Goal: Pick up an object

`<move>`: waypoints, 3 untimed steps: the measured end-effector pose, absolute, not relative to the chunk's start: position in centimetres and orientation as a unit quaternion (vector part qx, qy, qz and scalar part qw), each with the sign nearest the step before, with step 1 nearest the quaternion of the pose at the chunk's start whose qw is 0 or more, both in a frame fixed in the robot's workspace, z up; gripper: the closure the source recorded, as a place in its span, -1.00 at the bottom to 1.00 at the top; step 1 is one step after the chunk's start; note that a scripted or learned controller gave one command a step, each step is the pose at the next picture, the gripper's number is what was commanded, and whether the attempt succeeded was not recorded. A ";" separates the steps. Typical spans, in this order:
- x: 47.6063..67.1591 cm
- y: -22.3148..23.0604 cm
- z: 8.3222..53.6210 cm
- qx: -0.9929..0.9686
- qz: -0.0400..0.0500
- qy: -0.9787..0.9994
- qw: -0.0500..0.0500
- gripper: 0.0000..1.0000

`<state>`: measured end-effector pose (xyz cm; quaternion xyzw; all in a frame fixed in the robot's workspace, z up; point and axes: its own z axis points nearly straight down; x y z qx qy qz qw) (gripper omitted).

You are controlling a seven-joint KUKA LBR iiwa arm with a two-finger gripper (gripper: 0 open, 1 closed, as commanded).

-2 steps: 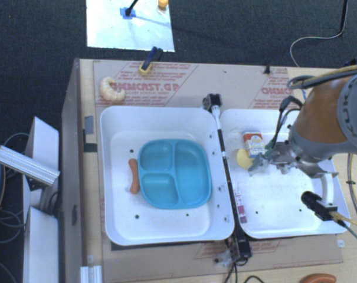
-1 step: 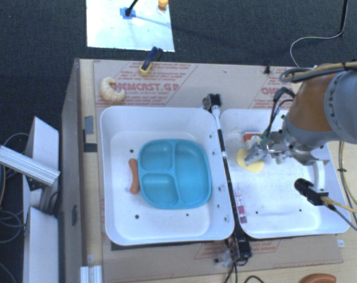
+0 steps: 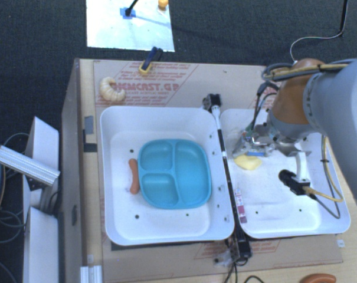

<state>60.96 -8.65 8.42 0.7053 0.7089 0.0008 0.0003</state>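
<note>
A pale yellow soft lump [image 3: 247, 162] lies in the right bin [image 3: 272, 217], near its left wall. My gripper [image 3: 256, 144] hangs just above and behind that lump, close over its upper edge, with the grey arm reaching in from the right. In the left bin [image 3: 116, 217] a blue divided plate [image 3: 173, 174] sits in the middle. An orange sausage [image 3: 133, 176] lies lengthwise just left of the plate.
A thin black-tipped rod [image 3: 216, 118] runs along the seam between the two bins. On the bench behind the left bin lie a pale ridged toy [image 3: 112, 89] and a yellow and dark clip [image 3: 148, 61]. The right bin's front half has free floor.
</note>
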 end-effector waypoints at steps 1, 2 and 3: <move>62.7 -8.6 10.9 0.705 0.001 0.709 0.001 -1.00; 66.6 -10.6 8.5 0.705 0.000 0.709 0.001 -1.00; 66.7 -10.6 9.6 0.704 0.001 0.710 0.003 1.00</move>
